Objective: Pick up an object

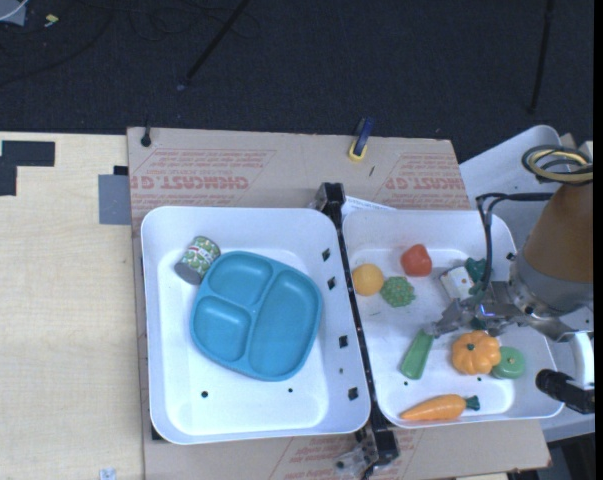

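Both bins (161, 268) were white. In the left one lay a blue divided plate (256, 313), with a green-patterned can (197, 259) just beside it. Right of the plate sat a yellow lemon (367, 279), green broccoli (398, 291), red tomato (416, 260), orange pumpkin (476, 353) and orange carrot (436, 408).

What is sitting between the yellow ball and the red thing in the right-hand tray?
In the camera view, bare white tray floor lies directly between the yellow ball and the red piece. The green broccoli-like piece sits just below that stretch, beside the ball.
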Motion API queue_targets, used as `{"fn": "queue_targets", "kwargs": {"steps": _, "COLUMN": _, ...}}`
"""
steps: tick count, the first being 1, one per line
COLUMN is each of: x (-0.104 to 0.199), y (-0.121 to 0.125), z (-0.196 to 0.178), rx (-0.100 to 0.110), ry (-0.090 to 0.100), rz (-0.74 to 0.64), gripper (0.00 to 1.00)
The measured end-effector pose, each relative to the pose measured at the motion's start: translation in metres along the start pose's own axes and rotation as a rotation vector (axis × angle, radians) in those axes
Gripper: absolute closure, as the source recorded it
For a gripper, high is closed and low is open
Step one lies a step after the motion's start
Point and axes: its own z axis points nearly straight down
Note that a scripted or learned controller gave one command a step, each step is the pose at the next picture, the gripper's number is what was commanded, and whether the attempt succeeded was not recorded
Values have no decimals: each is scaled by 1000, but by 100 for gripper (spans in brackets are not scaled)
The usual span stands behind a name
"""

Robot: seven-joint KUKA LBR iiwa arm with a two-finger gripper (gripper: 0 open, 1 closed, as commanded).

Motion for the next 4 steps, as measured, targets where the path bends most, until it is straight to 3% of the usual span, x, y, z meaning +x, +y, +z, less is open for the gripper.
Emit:
{"fn": "queue_targets", "kwargs": {"steps": 1, "x": 4, "y": 5, "z": 45, "rx": -1, "ry": 0, "rz": 1, "gripper": 0}}
{"fn": "queue_targets", "kwargs": {"steps": 2, "x": 6, "y": 7, "z": 64, "rx": -10, "ry": 1, "rz": 2, "gripper": 0}}
{"fn": "queue_targets", "kwargs": {"steps": 3, "x": 6, "y": 7, "z": 53, "rx": -8, "ry": 3, "rz": 6, "gripper": 100}}
{"fn": "queue_targets", "kwargs": {"steps": 4, "x": -5, "y": 11, "z": 3, "rx": -9, "ry": -3, "rz": 3, "gripper": 100}}
